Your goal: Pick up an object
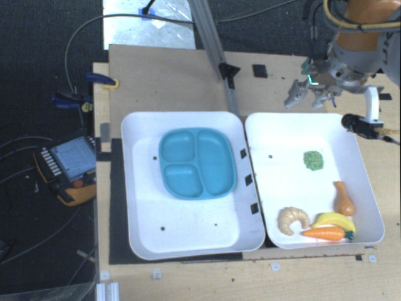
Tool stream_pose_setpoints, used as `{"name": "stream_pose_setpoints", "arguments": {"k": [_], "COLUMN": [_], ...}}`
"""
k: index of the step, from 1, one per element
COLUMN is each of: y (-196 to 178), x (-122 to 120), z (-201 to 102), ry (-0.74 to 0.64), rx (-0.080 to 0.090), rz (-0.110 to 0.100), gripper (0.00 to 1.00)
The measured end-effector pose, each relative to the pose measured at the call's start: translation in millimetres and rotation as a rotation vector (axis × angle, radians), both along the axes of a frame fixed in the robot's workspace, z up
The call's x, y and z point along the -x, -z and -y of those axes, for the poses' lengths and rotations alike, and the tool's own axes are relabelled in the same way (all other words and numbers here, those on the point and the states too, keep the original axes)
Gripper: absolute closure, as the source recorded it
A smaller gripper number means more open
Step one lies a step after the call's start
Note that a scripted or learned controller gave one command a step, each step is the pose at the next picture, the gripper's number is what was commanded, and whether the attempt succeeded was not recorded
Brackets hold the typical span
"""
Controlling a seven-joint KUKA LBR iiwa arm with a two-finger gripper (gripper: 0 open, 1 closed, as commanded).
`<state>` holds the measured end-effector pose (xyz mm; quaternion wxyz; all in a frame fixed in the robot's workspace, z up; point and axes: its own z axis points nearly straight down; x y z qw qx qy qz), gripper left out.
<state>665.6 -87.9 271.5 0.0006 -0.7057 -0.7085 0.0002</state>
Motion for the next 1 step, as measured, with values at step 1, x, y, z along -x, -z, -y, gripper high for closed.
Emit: {"name": "stream_pose_setpoints", "arguments": {"k": [1], "y": [-1.6], "x": [-0.7], "z": [0.0], "ry": [0.0], "rx": [0.0], "rz": [0.003], "gripper": [0.0]}}
